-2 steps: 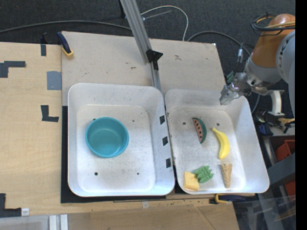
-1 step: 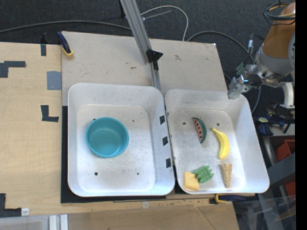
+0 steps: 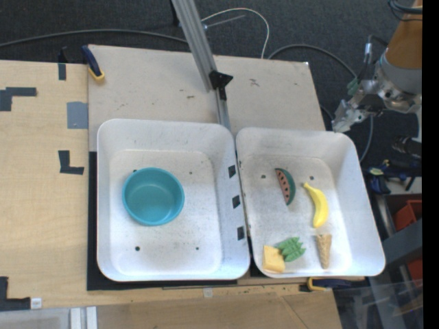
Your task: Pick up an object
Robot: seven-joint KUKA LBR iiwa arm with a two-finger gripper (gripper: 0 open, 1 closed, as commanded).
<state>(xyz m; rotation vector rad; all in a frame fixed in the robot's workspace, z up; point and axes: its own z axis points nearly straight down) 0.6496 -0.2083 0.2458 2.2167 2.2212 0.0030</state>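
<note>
Claw point(image 3: 345, 118): outside right bin point(image 3: 357, 157) rim, grip state indiscernible. Banana point(image 3: 316, 205), watermelon slice point(image 3: 285, 185) lie below-left of it.

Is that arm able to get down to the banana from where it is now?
Probably yes. The gripper sits just beyond the right bin's far corner, and the banana lies in the open on the bin floor, apart from the watermelon slice and the ice cream cone. Nothing lies over it.

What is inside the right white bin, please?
The right bin holds a watermelon slice, a banana, a green leafy toy, a yellow block and an ice cream cone. Nothing looks covered.
</note>
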